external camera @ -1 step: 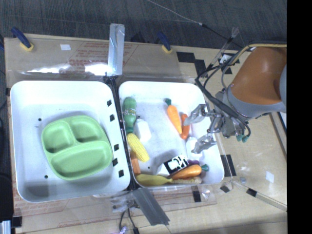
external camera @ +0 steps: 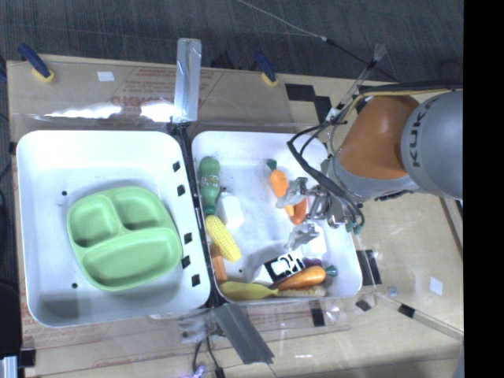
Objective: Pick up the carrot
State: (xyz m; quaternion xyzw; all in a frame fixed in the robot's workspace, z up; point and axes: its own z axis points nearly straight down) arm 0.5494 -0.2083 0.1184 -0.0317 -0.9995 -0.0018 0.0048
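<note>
A small carrot (external camera: 279, 182) with a green top lies in the right bin (external camera: 260, 142), near its middle. My gripper (external camera: 302, 209) hangs low just right of it, fingers spread along the bin. One fingertip (external camera: 298, 186) is beside the carrot's lower end and the other (external camera: 305, 232) is nearer the front. A small orange piece (external camera: 297, 209) shows in the gap between them, not clamped. A second, longer orange vegetable with a green tip (external camera: 305, 276) lies at the front of the bin.
The right bin also holds a green cucumber (external camera: 209, 178), a corn cob (external camera: 223, 238), a white block (external camera: 231, 210), a yellow banana (external camera: 246, 290) and a black-and-white tag (external camera: 282, 267). A green divided plate (external camera: 124, 235) sits in the left bin (external camera: 47, 156). Cables (external camera: 309, 140) loop over the right bin's far corner.
</note>
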